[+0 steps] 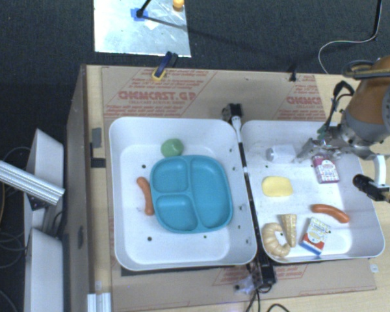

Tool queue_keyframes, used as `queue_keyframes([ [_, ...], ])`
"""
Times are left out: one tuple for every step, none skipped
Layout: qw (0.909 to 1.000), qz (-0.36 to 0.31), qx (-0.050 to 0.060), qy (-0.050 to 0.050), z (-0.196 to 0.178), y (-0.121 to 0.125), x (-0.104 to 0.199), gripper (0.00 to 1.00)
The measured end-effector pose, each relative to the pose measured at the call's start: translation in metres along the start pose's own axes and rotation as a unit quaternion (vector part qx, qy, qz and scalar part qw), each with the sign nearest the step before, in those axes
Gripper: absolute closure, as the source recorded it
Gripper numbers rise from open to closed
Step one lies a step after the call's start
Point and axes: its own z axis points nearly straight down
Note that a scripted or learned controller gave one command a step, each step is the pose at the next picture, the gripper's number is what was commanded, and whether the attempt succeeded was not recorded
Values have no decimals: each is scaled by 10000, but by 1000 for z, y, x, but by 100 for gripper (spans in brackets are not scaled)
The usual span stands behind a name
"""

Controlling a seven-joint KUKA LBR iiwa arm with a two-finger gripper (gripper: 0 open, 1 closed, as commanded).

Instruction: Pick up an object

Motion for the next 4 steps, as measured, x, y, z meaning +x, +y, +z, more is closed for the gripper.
queue_keyframes([
  [10000, -6, -35, -34, -12, 2, -3, 100],
  [10000, -6, -32, -33, -12, 1, -3, 0],
  [10000, -13, -51, -35, -23, 3, -3, 100],
  [10000, -14, -51, -35, -23, 3, -3, 0],
])
